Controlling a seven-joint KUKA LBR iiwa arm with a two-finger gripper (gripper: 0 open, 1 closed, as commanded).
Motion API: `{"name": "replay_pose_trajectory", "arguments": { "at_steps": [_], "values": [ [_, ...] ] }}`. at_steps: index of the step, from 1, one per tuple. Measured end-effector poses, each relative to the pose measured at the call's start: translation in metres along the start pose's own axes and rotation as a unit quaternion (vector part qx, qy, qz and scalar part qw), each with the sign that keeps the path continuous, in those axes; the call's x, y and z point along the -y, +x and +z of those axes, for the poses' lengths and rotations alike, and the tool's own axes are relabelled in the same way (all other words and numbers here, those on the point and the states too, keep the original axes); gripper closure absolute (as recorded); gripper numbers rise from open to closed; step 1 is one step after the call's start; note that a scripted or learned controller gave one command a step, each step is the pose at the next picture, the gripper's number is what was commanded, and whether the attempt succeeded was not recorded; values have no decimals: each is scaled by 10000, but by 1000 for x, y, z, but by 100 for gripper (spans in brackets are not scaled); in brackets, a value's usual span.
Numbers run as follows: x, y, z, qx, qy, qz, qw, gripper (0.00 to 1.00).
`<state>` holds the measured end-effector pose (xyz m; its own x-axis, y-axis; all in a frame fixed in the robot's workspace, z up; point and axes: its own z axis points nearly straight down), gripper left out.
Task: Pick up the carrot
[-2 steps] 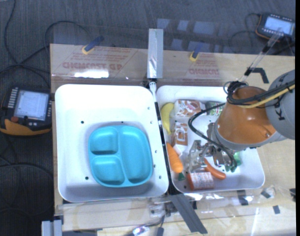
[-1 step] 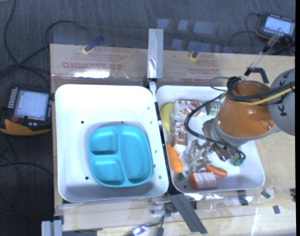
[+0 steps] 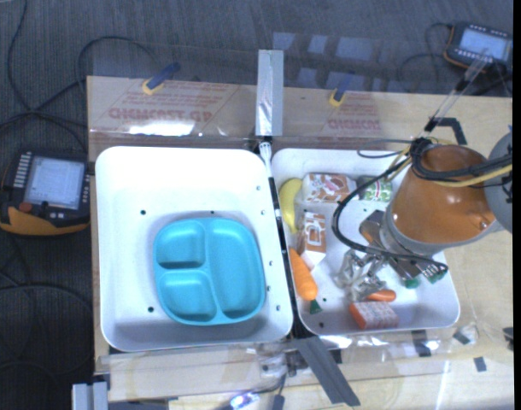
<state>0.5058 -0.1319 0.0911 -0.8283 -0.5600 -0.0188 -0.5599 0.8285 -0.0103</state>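
Camera view; jaws (image 3: pixel 360 273) state unclear; carrot (image 3: pixel 303 276) lies by bin's (image 3: pixel 448 310) left wall

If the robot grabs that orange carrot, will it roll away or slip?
The carrot looks long, round and tapered, so it could well roll sideways if nudged. It lies close to the left wall of the right bin, which might stop it. Its smooth, likely plastic skin may slip from the hand, and it probably stays stiff.
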Motion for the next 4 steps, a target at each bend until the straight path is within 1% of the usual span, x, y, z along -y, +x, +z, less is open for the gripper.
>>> {"name": "replay_pose_trajectory", "arguments": {
  "at_steps": [1, 2, 3, 4],
  "values": [
    [-14, -35, 1, -71, -9, -1461, 9892, 100],
    [-80, -60, -91, -53, -99, -2544, 9670, 100],
    [-67, -25, -162, -31, -111, -4254, 9049, 100],
    [-22, -26, -19, -42, -119, -4618, 8869, 100]
  ]
}}
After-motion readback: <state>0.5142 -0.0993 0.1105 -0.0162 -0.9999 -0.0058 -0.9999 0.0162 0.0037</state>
